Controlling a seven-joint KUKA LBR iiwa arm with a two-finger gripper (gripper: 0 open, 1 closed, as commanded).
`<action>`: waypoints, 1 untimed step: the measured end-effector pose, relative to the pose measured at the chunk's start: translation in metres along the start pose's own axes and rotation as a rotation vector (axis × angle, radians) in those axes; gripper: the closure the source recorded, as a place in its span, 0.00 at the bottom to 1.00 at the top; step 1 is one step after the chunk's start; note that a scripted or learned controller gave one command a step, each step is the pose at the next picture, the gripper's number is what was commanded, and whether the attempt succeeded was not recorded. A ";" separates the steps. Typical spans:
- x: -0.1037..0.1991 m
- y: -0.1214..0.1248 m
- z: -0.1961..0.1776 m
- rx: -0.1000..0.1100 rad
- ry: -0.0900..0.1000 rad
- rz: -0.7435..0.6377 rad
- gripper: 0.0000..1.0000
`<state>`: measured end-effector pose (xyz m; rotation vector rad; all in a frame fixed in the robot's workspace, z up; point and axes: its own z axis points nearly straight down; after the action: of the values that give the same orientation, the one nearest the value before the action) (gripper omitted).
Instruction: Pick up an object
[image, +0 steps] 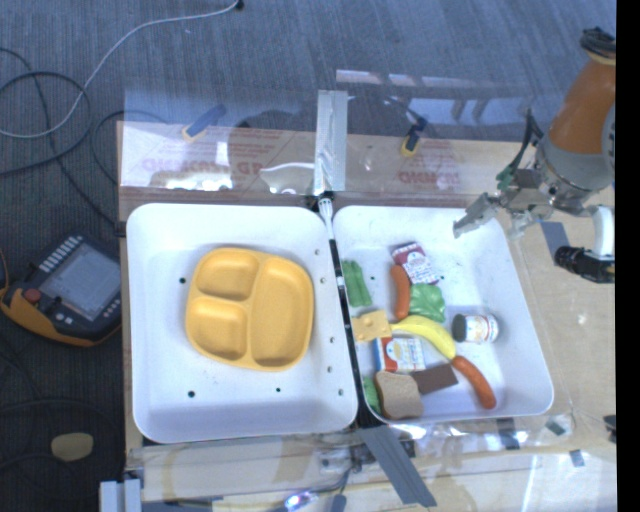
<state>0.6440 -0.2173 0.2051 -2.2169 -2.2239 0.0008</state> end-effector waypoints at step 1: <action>0.063 -0.001 0.106 0.002 -0.002 0.113 0.00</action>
<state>0.6431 -0.1540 0.0990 -2.3386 -2.0955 0.0051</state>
